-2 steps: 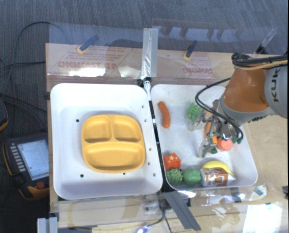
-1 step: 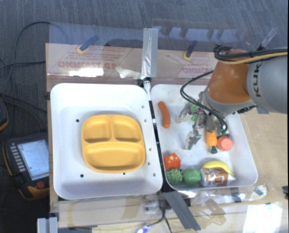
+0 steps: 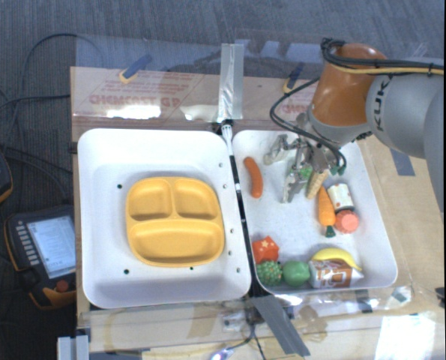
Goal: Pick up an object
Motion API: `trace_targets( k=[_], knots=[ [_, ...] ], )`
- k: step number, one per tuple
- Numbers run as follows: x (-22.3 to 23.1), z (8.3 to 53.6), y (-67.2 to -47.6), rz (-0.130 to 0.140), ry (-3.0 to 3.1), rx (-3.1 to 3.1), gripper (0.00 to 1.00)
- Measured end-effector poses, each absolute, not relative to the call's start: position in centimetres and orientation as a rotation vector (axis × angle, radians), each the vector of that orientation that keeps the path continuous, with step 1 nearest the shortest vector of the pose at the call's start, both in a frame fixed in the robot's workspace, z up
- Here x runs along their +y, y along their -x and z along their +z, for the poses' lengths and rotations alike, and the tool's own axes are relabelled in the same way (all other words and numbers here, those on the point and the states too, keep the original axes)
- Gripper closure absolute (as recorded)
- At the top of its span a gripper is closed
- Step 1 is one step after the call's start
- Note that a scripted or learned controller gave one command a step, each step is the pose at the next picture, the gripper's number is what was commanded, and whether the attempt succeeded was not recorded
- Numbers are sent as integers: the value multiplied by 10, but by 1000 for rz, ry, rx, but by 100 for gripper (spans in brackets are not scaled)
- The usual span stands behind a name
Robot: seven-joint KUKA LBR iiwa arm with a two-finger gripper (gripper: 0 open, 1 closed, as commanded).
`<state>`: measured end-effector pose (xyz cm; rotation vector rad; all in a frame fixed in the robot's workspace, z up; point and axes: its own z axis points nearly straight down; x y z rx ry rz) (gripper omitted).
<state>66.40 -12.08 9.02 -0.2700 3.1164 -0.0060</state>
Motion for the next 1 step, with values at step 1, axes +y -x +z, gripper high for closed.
trace_targets(
  k=[1],
  knots=[
    [-112, 91, -669, -6, 98, 3142, 0]
  ],
)
